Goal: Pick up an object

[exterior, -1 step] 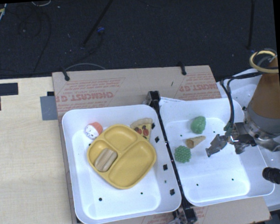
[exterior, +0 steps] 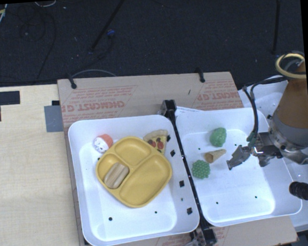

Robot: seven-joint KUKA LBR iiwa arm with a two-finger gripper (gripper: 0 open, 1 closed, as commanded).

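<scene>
The right bin (exterior: 242, 208) holds a smooth green ball (exterior: 217, 136), a tan cone (exterior: 214, 155) and a bumpy green ball (exterior: 201, 169), all in its left half. My gripper (exterior: 250, 159) hovers over the right half of this bin, to the right of the cone. Its two dark fingers are spread apart and open, with nothing between them. The grey and orange arm enters from the right edge.
The left bin (exterior: 126, 229) holds a yellow divided plate (exterior: 143, 182) with a tan bread-like piece (exterior: 115, 175) in one compartment. A pizza slice toy (exterior: 156, 140) and a red-and-white toy (exterior: 102, 143) lie beside the plate. A black divider (exterior: 181, 160) separates the bins.
</scene>
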